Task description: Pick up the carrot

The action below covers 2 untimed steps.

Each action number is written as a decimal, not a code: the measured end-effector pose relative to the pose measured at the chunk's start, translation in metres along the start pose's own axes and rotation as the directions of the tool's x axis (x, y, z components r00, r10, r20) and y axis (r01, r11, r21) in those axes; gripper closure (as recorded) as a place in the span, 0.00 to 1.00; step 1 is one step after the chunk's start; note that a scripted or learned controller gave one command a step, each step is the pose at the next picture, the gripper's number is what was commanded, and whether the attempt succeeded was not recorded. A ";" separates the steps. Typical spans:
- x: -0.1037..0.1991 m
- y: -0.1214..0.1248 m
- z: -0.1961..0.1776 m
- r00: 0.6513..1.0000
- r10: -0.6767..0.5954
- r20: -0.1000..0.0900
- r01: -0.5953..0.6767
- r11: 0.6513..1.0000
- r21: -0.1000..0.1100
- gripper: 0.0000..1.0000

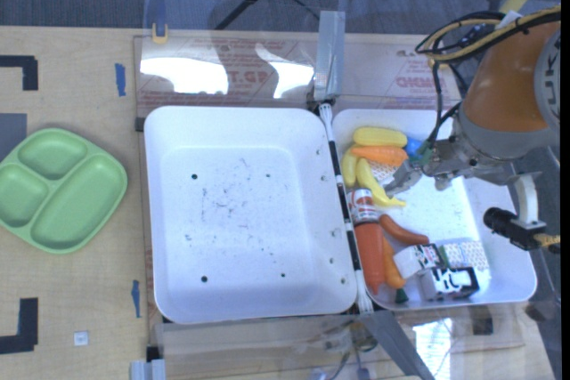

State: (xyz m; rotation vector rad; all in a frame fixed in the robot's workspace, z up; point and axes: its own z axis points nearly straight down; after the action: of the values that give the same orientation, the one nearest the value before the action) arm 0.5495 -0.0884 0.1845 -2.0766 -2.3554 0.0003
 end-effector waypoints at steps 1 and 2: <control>-0.042 0.040 0.015 0.995 -0.100 0.004 0.100 0.995 -0.004 0.00; -0.017 -0.024 -0.007 0.961 -0.276 0.000 0.276 0.961 -0.001 0.00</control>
State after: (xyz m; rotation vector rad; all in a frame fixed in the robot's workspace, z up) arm 0.5277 -0.1079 0.1916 -1.7281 -2.6223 -0.0007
